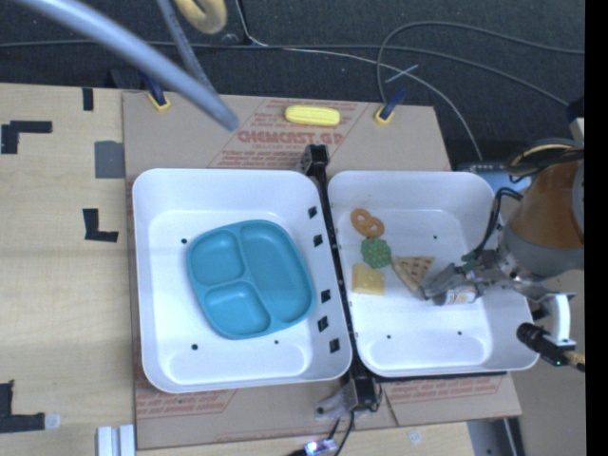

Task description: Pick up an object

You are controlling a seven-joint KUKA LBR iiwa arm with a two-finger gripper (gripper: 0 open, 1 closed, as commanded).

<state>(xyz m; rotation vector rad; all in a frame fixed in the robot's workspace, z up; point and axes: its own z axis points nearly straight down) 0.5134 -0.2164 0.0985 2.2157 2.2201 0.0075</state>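
Leftmost, the left bin [152, 255] holds a blue divided plate [249, 278] lying flat near its middle. Across the black divider, the right bin [418, 354] carries the likely targets in a loose cluster: a pretzel [367, 222] at the top, a green piece [376, 252] just below it, a yellow block [369, 279] touching under that, and a tan wedge [411, 271] just beside them to the right. The hand [446, 285] sits low in this bin, right next to the wedge; whether it is released or clenched cannot be told, and nothing is visibly between its tips. Since the pieces crowd each other, a good pick probably means centring on one item, most plausibly the wedge, and descending straight so neighbours are not nudged. Both bins rest on a cardboard sheet [190, 131] over the wooden counter [57, 207]; a yellow corn cob [312, 116] lies on the cardboard behind them, and cables [427, 46] trail over dark flooring beyond.
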